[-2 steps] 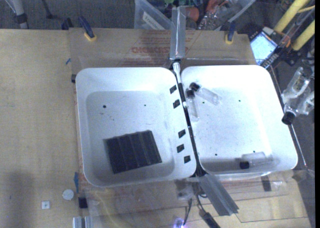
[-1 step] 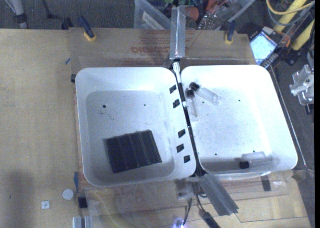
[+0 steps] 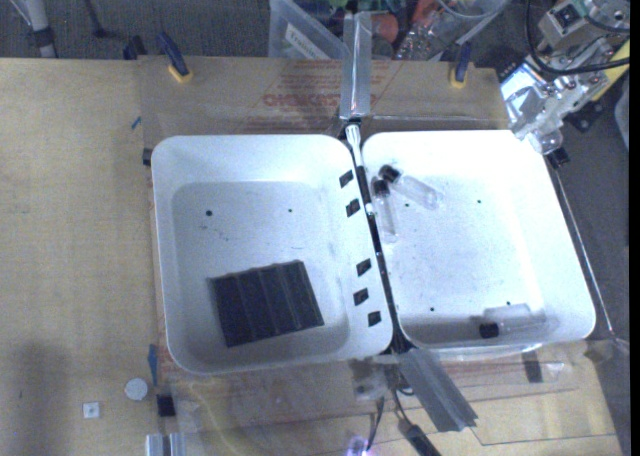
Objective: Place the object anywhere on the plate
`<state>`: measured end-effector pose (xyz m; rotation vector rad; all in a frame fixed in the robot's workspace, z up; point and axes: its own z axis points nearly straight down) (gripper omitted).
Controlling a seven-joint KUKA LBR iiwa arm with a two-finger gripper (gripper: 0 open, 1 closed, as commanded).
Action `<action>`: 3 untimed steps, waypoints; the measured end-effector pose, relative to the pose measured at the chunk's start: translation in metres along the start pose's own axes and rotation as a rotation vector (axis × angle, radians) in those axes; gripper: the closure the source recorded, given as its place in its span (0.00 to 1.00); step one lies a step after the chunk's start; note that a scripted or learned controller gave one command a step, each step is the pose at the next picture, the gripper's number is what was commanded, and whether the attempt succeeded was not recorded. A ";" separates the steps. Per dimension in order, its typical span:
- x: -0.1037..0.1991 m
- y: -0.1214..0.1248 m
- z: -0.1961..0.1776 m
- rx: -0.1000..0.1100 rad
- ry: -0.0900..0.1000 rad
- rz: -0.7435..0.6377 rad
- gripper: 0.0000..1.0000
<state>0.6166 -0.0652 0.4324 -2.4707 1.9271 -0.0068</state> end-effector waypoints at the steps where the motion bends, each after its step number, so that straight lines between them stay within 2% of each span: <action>1: -0.059 -0.067 -0.003 0.000 -0.002 -0.207 1.00; 2: 0.035 -0.026 -0.003 -0.008 -0.004 -0.430 1.00; 3: 0.048 -0.041 -0.003 0.002 -0.002 -1.122 1.00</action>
